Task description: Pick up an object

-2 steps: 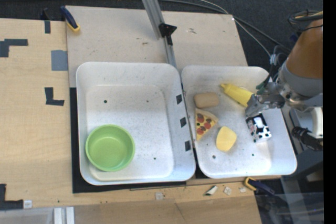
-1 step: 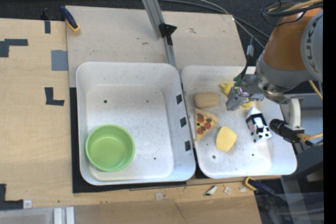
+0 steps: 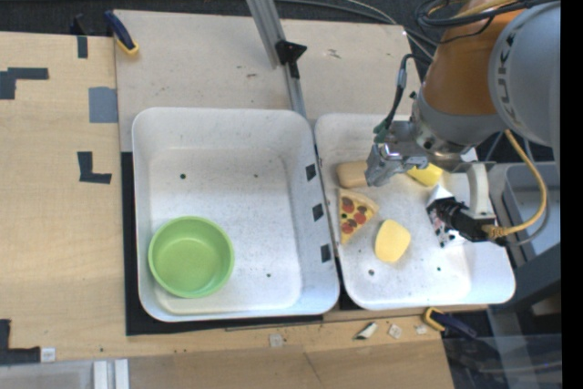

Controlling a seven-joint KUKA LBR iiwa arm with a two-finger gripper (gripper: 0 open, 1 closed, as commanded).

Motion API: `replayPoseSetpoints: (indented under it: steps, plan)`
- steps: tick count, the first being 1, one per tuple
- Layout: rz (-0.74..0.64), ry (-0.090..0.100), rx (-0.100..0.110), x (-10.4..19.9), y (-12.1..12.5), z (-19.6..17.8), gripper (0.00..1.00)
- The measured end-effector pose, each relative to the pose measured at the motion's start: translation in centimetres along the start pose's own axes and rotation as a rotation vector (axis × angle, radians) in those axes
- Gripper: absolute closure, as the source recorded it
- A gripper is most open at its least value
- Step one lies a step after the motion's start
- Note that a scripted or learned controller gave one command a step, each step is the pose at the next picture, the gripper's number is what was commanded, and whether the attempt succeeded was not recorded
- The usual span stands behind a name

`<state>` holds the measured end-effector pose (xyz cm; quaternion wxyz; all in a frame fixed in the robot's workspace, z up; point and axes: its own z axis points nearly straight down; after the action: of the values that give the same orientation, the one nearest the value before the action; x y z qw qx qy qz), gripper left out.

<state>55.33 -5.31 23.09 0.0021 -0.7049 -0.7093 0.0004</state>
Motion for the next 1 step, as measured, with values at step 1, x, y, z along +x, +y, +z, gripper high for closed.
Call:
replayPoseSetpoints:
  steps: [1]
  plan:
    - [-0.001, -0.001, -0.001, 6.06, 2.09, -0.21, 1.00]
